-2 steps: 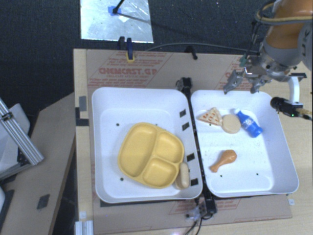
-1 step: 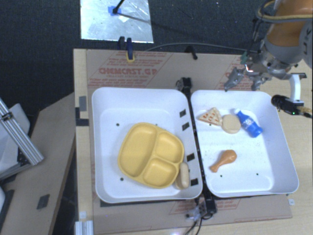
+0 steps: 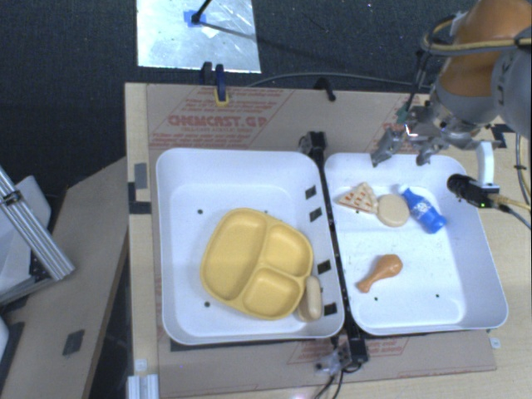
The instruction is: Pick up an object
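Note:
In the right bin (image 3: pixel 465 306) lie a pizza slice (image 3: pixel 358 197), a round beige cookie (image 3: pixel 393 210), a blue bottle (image 3: pixel 424 209) and an orange chicken drumstick (image 3: pixel 381 273). My gripper (image 3: pixel 402 152) hangs over the bin's far edge, above and behind the pizza slice and the bottle. Its two fingers stand apart, open, with nothing between them.
The left bin (image 3: pixel 183 189) holds a yellow compartment tray (image 3: pixel 256 263) and a beige bread roll (image 3: pixel 312 298) against its right wall. A black divider (image 3: pixel 326 223) runs between the bins. A silver sheet (image 3: pixel 197 23) lies beyond the bench.

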You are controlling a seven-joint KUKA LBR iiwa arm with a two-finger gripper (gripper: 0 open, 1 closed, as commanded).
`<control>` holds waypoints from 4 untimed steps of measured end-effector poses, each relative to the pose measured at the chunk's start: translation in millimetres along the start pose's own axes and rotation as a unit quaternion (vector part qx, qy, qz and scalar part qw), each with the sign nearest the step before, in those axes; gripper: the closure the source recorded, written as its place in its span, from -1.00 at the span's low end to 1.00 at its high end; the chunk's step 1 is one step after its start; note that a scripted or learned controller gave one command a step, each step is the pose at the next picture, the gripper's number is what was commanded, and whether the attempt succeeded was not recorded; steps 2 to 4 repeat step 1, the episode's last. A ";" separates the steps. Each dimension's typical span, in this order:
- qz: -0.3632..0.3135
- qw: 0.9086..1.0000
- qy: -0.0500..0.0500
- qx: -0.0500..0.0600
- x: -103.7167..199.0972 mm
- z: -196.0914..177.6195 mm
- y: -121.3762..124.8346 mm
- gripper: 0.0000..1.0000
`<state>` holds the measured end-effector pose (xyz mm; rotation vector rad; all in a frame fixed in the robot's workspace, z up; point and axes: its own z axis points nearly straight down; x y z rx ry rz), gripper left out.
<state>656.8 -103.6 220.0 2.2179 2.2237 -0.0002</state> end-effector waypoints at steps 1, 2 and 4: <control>0.000 1.000 0.000 0.001 -1.9 58.3 7.9 -1.00; 0.000 1.000 0.000 0.001 -1.9 58.3 7.9 -1.00; 0.000 1.000 0.000 0.001 -1.9 58.3 7.9 -1.00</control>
